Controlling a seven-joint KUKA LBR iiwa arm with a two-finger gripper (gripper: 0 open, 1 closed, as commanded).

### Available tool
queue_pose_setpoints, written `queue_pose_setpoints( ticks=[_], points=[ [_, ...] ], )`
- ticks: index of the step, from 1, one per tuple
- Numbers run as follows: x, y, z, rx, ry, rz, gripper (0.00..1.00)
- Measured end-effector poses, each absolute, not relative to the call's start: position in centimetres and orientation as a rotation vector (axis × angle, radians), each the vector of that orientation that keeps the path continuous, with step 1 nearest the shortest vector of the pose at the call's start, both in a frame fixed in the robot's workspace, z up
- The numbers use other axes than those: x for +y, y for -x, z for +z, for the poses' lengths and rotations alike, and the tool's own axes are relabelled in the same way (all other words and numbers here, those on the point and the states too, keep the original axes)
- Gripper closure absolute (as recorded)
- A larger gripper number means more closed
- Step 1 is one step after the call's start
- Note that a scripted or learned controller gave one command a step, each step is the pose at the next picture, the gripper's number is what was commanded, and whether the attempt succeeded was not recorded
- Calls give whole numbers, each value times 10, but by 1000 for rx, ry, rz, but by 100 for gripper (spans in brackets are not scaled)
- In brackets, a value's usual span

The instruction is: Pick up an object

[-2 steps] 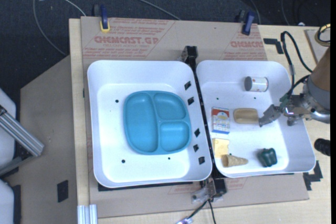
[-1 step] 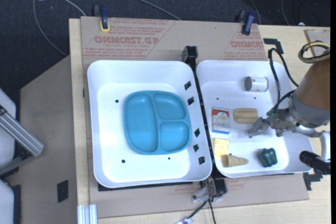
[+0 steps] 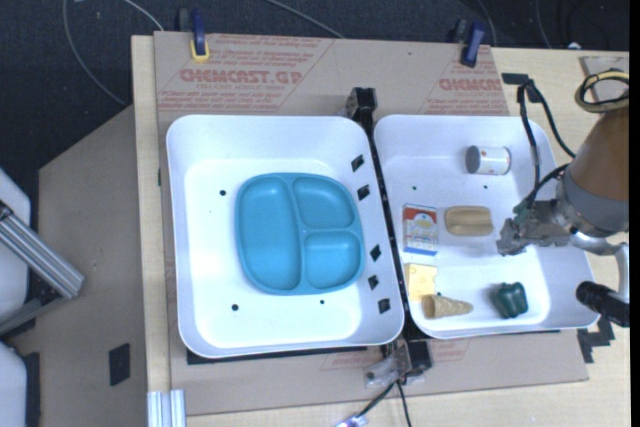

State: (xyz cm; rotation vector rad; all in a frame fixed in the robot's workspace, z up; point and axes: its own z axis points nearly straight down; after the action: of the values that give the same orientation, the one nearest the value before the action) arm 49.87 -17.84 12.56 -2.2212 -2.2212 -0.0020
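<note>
The right bin [image 3: 400, 137] holds several small objects: a grey and white cylinder [image 3: 488, 159], a tan bread-like piece [image 3: 468, 221], a white card with a red and blue picture [image 3: 421, 227], a yellow slice [image 3: 421, 276], a tan cone [image 3: 446, 306] and a dark green pepper [image 3: 510, 299]. My gripper [image 3: 517, 237] hangs low over the right side of this bin, just right of the bread-like piece and above the green pepper. Nothing shows between its tips.
The left bin [image 3: 195, 215] holds a blue divided plate [image 3: 298, 232]. Black clips run along the divider between the bins. Cables lie on the dark floor behind the bench, and two clamps hold the board's far edge.
</note>
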Motion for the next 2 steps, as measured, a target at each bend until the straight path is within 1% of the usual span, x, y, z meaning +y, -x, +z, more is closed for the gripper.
queue_pose_setpoints(
  ticks=[1, 2],
  points=[
    [-173, -503, 170, -2226, 2223, -3, 100],
    [-174, -501, 235, -2229, 2225, -6, 100]
  ],
)
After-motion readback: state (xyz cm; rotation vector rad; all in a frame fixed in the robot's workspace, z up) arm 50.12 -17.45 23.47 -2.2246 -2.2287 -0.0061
